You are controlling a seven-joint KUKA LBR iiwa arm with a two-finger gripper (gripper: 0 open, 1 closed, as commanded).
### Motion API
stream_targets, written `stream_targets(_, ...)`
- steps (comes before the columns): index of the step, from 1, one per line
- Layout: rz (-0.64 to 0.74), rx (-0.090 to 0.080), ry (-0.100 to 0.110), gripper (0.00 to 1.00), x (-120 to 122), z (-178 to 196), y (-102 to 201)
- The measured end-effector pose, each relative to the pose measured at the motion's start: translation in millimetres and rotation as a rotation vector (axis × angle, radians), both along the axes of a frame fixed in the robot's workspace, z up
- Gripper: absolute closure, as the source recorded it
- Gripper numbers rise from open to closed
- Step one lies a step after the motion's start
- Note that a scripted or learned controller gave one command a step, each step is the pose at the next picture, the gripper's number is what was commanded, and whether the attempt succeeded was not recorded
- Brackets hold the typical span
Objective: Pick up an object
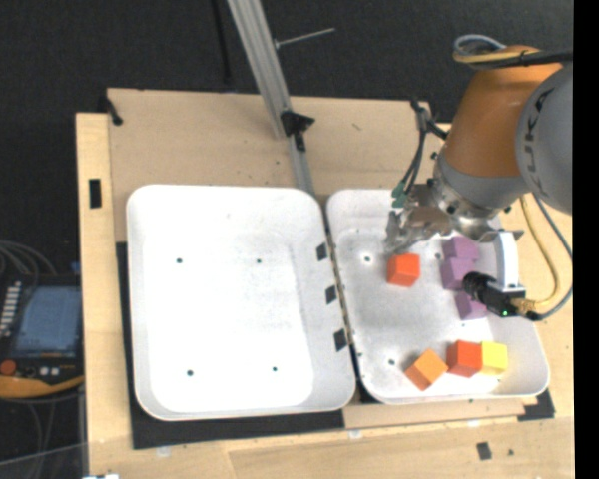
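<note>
From above, the arm [499,118] reaches in from the right over the right bin [374,218]. Its gripper [411,230] hangs just above an orange-red cube [404,269] near the bin's middle; I cannot tell how its fingers stand. A purple block [461,259] lies just right of the cube. Along the near edge sit an orange block [427,368], a red block [464,357] and a yellow block [494,356]. The left bin [230,297] sits beside it.
</note>
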State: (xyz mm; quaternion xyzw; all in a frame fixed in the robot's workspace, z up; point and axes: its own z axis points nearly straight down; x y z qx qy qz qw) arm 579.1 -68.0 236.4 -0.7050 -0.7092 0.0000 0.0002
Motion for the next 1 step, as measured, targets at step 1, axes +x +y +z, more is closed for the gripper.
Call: stream_targets(1, 0.003, 0.002, 0.002, 1.0, 0.7, 0.2, 58.9)
